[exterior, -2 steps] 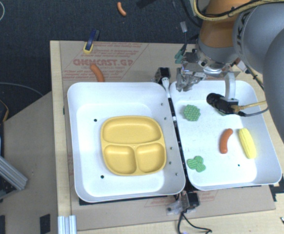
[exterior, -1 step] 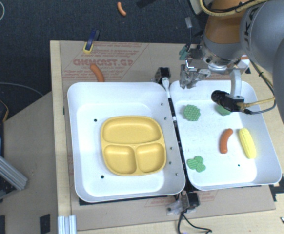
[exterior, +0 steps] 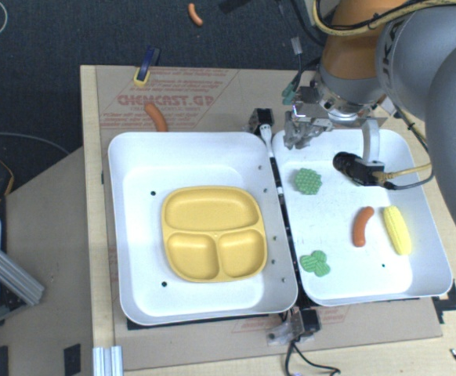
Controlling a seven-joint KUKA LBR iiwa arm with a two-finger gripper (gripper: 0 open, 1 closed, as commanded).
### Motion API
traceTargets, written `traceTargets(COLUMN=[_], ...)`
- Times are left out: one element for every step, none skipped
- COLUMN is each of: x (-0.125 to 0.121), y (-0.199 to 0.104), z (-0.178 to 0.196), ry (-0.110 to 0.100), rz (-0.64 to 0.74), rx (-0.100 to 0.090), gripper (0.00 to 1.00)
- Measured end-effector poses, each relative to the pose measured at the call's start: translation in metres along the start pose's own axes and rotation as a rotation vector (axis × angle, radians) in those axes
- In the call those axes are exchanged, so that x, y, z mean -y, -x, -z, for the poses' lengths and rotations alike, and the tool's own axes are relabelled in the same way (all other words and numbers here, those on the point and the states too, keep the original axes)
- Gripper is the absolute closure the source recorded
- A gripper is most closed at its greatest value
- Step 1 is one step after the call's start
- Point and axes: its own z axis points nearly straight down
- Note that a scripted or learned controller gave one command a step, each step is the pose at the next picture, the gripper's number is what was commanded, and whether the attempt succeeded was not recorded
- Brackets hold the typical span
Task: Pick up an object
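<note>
Currently the hand (exterior: 301, 135) is hung at the right bin's (exterior: 424, 276) far-left corner, nothing seen between its fingers; how far open can't be told. Sausage (exterior: 361, 226), corn (exterior: 396, 229) and green pieces (exterior: 308, 181) are left loose in that bin, within reach.

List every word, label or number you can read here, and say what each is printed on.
"CHEMCAST GP": red print on the brown board under the bins, behind the left bin; the last letters are faint, so that reading is unsure.
Smaller red lines below it: too blurred to read.
The yellow tray, the right bin and the toy food carry no readable text.
</note>
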Motion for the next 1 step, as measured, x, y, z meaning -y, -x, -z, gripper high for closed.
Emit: traceTargets(x=[0.0094], y=[0.0030], z=[0.0123], ry=[0.001], rz=[-0.001], rx=[-0.001], gripper=[1.00])
